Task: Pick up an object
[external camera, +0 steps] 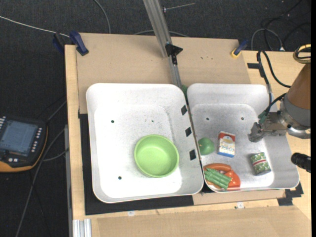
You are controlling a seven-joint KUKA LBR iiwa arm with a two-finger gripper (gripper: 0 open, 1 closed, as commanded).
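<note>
Claw (pixel 256 133) low over right bin (pixel 217 95), above can (pixel 259 163).

arm (pixel 301 100): grey | orange band | black cables | grey wrist

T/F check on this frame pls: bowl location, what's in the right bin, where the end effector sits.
1. The green bowl lies in the left bin. True.
2. The right bin holds just one object. False: it holds a small carton, a can, a green ball and a plate of vegetables.
3. The end effector is over the right bin. True.
4. The can stands in the bowl. False: it lies on the right bin's floor.
</note>
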